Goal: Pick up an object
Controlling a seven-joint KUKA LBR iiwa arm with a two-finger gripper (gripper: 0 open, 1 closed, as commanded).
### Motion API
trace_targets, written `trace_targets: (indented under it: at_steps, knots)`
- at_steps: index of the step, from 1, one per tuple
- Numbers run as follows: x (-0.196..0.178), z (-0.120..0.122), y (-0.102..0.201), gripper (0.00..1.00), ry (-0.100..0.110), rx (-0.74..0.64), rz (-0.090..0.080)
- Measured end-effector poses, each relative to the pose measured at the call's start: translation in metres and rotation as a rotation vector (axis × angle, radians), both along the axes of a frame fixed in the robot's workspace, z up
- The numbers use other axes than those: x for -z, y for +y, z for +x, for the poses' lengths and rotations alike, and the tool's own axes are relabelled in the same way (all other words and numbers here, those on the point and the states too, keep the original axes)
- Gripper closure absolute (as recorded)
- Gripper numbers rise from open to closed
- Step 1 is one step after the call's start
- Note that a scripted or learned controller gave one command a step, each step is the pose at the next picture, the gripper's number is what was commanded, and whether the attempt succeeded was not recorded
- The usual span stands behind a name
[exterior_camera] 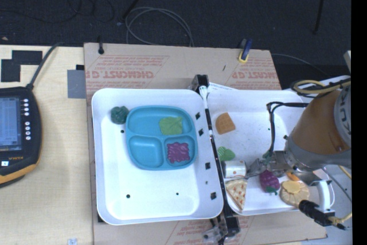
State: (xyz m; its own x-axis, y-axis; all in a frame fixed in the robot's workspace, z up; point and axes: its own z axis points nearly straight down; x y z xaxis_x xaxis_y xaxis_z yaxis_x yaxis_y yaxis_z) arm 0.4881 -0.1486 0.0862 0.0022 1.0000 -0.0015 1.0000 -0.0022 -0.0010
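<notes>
My two-finger pincer (265, 167) sits low in the right shallow white bin (252, 112), opening not discernible, beside a purple grape-like toy (269, 181), a pizza-slice toy (236, 192) and a small white-labelled can (234, 168).

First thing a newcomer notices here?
The bright blue divided plate in the left bin, holding a green leaf piece and a purple piece. Then the arm's orange band over the right bin, above a cluster of toy food.
</notes>
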Motion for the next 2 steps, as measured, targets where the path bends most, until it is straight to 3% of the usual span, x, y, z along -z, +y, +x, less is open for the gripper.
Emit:
trace_targets:
  at_steps: [1, 2]
  knots:
    - [-0.012, 0.001, -0.002, 1.0, 0.002, 0.005, 0.002]
    - [-0.107, 0.047, 0.086, 1.0, -0.01, -0.013, 0.004]
